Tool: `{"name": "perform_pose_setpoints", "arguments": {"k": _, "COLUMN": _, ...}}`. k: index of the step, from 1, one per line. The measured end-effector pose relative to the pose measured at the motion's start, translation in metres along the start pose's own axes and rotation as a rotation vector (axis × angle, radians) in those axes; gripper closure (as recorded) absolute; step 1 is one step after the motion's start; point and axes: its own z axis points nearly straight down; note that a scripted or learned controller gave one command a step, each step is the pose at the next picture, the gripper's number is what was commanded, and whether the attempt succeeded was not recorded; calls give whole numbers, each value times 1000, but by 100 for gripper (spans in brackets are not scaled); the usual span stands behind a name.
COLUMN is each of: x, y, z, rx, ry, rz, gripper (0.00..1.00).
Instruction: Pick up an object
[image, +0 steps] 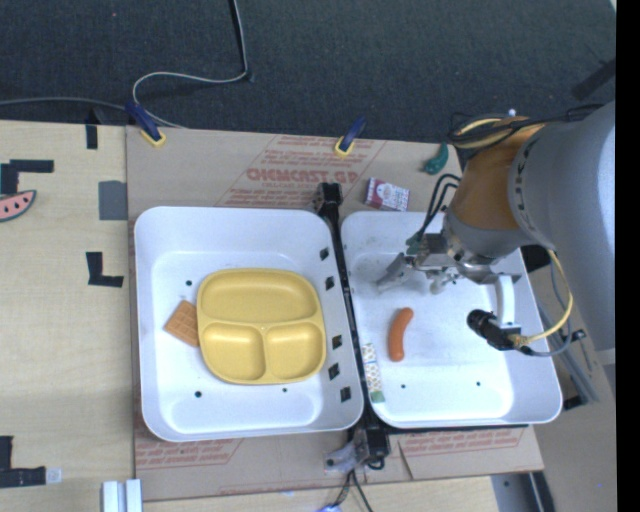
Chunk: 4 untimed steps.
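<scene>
From the overhead camera: toy sausage (399, 333) lying lengthwise near the middle of the right bin (520, 400), well apart from its walls. Probably light, smooth, slightly slippery; best taken across its narrow middle. Pincer (392, 277) above and just left of it, fingers spread, nothing between them. Plenty of open floor around the sausage. Left bin (160, 400) carrying a yellow divided plate (262, 325) over a tan cracker (182, 323).
</scene>
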Motion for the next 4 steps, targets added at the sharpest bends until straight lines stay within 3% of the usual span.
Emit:
{"name": "perform_pose_setpoints", "arguments": {"k": 1, "x": 9, "y": -31, "z": 28, "rx": -1, "ry": 1, "rz": 3, "gripper": 0}}
{"name": "perform_pose_setpoints", "arguments": {"k": 2, "x": 8, "y": -30, "z": 18, "rx": -3, "ry": -1, "rz": 3, "gripper": 100}}
{"name": "perform_pose_setpoints", "arguments": {"k": 3, "x": 61, "y": -110, "z": -70, "rx": 4, "ry": 4, "rz": 1, "gripper": 100}}
{"name": "perform_pose_setpoints", "arguments": {"k": 4, "x": 117, "y": -112, "z": -129, "rx": 2, "ry": 3, "rz": 1, "gripper": 100}}
